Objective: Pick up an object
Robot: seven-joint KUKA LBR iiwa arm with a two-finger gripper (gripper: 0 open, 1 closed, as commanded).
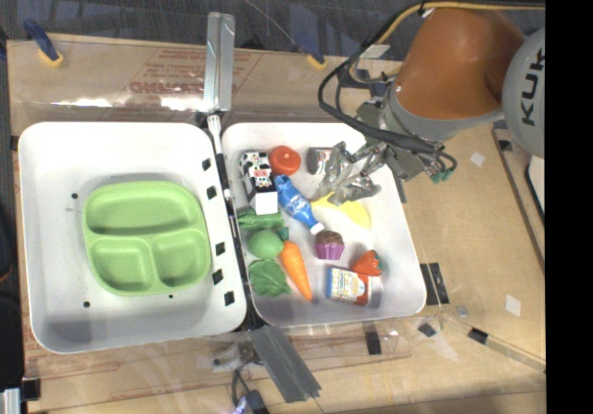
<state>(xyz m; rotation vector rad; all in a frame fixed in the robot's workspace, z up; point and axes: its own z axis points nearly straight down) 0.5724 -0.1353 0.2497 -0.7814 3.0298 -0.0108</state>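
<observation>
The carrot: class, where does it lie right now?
The carrot lies in the right bin, near its front edge, between the green vegetables and the small carton.

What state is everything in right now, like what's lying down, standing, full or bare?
Gripper: low over the right bin's upper part, above the yellow wedge.
Green tray: flat in the left bin, compartments bare.
Blue bottle: lying on its side.
Carrot: lying flat, tip toward the bin's near edge.
Purple cupcake: upright.
Yellow wedge: lying flat.
Right bin: crowded with toys.
</observation>
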